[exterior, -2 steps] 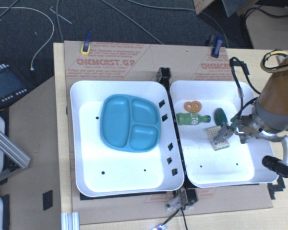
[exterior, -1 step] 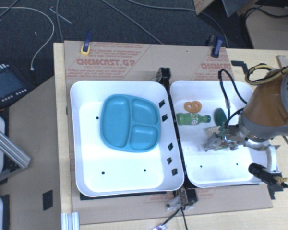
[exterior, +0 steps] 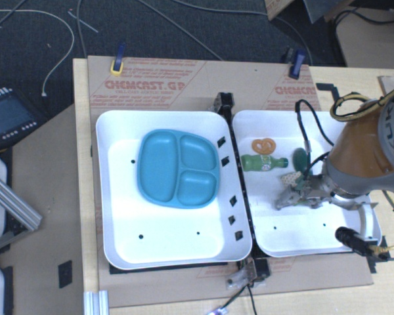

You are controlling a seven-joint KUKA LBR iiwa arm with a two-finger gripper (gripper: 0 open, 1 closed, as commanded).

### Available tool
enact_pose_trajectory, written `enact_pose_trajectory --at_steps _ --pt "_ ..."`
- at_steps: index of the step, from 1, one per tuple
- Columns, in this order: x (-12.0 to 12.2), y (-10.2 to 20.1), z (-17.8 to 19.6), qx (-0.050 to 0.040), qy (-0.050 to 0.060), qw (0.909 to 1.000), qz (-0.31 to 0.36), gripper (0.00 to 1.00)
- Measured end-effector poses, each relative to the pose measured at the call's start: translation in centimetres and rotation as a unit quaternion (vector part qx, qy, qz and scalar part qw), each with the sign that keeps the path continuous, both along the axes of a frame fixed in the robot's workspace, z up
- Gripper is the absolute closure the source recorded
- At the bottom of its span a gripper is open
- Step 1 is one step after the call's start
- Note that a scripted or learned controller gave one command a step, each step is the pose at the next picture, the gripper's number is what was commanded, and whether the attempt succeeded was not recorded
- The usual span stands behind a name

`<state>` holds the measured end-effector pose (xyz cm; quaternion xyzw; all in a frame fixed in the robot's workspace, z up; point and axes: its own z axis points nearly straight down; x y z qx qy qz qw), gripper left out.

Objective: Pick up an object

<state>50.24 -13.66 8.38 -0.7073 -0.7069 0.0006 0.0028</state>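
Observation:
A green toy bottle lies on its side in the right bin, with a brown pretzel just behind it. A dark green rounded piece sits to the bottle's right. My gripper reaches in from the right and hangs low over the bin floor, just in front of the bottle and the dark green piece. Its grey fingertips point left. Nothing shows between them. The orange band of the arm covers the bin's right side.
The left bin holds a blue divided plate. Black clips run along the divider between the bins. A black cable loops from the arm over the right bin's back. Cardboard lines the bench behind the bins.

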Motion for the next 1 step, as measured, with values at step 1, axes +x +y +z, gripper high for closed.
enact_pose_trajectory --at_steps 1 --pt "0.1 -0.02 1.19 -0.0003 -0.002 1.0 0.0 1.0"
